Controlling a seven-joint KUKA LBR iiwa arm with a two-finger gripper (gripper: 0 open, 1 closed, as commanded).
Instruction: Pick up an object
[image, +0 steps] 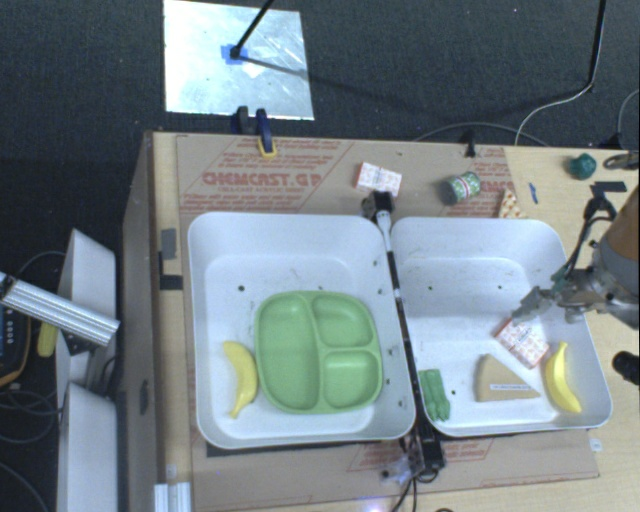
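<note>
My gripper (532, 303) reaches in from the right and hangs over the right bin (470, 250), near its right wall. Just below its tip, a small red-and-white patterned packet (522, 342) lies on the bin floor. I cannot tell whether the gripper touches it. A tan wedge (505, 381) lies in front of the packet, with a yellow banana (561, 377) to its right. A green block (434, 393) rests at the bin's front left corner. The left bin (230, 250) holds a green divided plate (318, 351) and a second banana (240, 378).
On the bench behind the bins sit a white label card (379, 178), a small green-and-white can (462, 186), a teal ball (583, 165) and a blue-and-yellow clamp (264, 131). A black divider strip (393, 280) runs between the bins. Cables trail at the far right.
</note>
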